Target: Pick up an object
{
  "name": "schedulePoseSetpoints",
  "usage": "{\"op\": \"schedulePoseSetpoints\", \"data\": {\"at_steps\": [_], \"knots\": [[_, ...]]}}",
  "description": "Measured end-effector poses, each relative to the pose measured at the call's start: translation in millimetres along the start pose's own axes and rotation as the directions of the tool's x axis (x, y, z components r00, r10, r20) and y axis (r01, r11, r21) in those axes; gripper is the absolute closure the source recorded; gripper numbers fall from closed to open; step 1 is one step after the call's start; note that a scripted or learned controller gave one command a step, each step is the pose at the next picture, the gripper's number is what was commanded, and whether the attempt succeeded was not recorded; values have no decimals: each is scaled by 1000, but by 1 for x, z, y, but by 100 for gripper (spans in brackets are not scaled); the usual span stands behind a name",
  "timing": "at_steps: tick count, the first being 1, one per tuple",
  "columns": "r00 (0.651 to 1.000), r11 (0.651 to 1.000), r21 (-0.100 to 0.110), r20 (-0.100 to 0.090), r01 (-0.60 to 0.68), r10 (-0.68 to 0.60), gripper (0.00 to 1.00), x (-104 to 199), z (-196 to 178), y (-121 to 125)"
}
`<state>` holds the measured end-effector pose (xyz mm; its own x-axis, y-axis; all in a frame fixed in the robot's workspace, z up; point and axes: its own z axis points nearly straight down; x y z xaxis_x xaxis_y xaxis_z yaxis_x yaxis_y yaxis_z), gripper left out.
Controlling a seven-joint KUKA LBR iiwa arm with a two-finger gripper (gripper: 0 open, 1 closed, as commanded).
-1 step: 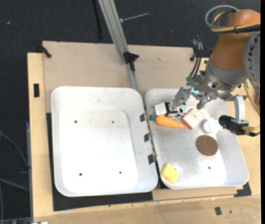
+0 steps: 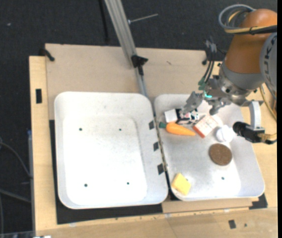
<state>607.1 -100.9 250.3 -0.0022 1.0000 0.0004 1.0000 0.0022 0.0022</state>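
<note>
My gripper (image 2: 203,106) hangs over the far part of the right bin (image 2: 245,182), open, with nothing between its fingers. Just below and left of it lies a cluster of objects: a small white box (image 2: 173,115), an orange carrot-shaped piece (image 2: 179,129) and a red-and-white carton (image 2: 205,127). A white round piece (image 2: 224,133) rests to the right of the carton. Nearer the front lie a brown disc (image 2: 221,154) and a yellow block (image 2: 181,184) by the bin's front left corner.
The left bin (image 2: 66,108) sits beside the right one, with dark clips along the shared rim. A slanted metal rail (image 2: 123,31) runs from the top down to the bins' junction. The arm's grey and orange body (image 2: 245,48) looms at the right.
</note>
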Motion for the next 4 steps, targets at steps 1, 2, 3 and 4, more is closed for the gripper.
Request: {"op": "schedulePoseSetpoints", "data": {"at_steps": [1, 2, 3, 4], "knots": [[1000, 1000, 6, 3, -6, 6, 0, -5, 48, 8], [1000, 1000, 5, 3, -4, 4, 0, 2, 104, 13], [1000, 1000, 5, 3, -6, 6, 0, 0, 152, 12], [1000, 1000, -2, 1, -11, 11, 100, 0, 138, 14]]}}
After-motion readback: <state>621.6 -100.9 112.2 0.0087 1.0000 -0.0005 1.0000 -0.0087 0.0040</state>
